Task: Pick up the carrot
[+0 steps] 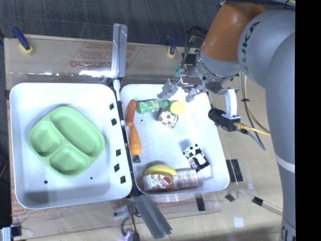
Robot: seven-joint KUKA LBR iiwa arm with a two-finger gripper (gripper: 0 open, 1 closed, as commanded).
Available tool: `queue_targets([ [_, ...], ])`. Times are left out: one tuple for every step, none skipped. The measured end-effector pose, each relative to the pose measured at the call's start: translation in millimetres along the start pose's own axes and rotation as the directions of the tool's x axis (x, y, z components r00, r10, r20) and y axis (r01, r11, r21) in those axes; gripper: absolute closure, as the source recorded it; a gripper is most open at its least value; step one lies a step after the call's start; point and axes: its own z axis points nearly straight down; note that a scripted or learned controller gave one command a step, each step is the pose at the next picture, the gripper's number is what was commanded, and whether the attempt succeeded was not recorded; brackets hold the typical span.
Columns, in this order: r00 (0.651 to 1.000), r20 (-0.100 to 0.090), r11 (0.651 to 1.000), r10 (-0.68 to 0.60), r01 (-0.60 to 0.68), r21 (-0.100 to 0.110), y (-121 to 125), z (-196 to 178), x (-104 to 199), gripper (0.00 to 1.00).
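Your hand [181,90] sits over the right bin's far edge, fingers spread, nothing between them. The carrot [135,140] is down-left of the hand: orange, tapered, dark green stub at the near end, lying along the bin's left wall.

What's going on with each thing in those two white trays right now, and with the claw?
Carrot: lying flat by right bin's left wall, untouched.
Green bottle: on its side.
Yellow ball: resting beside the bottle.
Banana: lying at the near wall.
Green plate: flat in left bin.
Gripper: open, above the bottle, holding nothing.
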Motion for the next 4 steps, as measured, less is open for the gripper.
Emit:
queue_targets([
  [0.939, 0.0, 0.939, -0.345, 0.345, -0.001, -55, 66, 34, 0.0],
  [0.884, 0.0, 0.884, -0.467, 0.467, -0.001, -94, 129, 4, 0.0],
  [0.973, -0.002, 0.973, -0.231, 0.231, 0.001, -105, 166, 6, 0.0],
  [0.972, -0.001, 0.972, -0.236, 0.236, 0.001, -104, 157, 6, 1.0],
])
